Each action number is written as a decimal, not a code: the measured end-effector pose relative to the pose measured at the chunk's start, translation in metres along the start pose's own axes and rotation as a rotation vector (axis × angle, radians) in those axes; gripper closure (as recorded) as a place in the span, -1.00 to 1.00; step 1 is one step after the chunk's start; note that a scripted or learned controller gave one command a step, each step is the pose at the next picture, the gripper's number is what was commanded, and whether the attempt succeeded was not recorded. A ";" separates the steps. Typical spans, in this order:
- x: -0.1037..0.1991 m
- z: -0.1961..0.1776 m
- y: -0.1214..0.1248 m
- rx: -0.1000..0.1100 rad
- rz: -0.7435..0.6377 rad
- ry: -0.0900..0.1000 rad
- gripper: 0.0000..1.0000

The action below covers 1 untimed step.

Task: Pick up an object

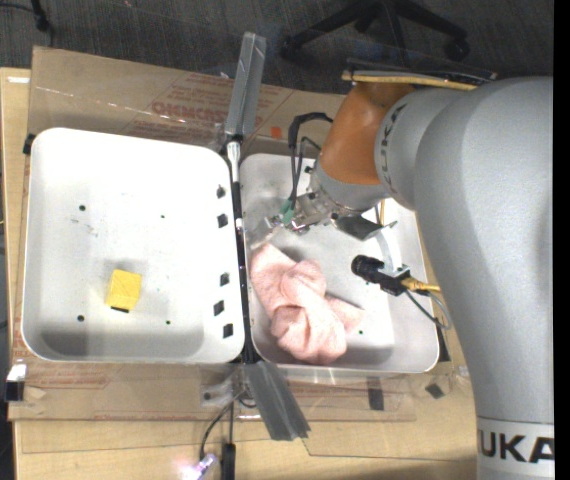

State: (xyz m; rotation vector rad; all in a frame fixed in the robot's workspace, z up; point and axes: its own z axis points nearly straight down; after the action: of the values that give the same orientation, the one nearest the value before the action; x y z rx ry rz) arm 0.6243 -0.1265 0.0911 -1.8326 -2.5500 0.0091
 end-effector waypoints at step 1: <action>-0.027 -0.002 0.026 -0.005 -0.065 0.002 -1.00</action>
State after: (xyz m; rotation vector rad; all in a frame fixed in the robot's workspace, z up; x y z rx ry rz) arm 0.6576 -0.1440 0.0929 -1.7497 -2.6092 0.0006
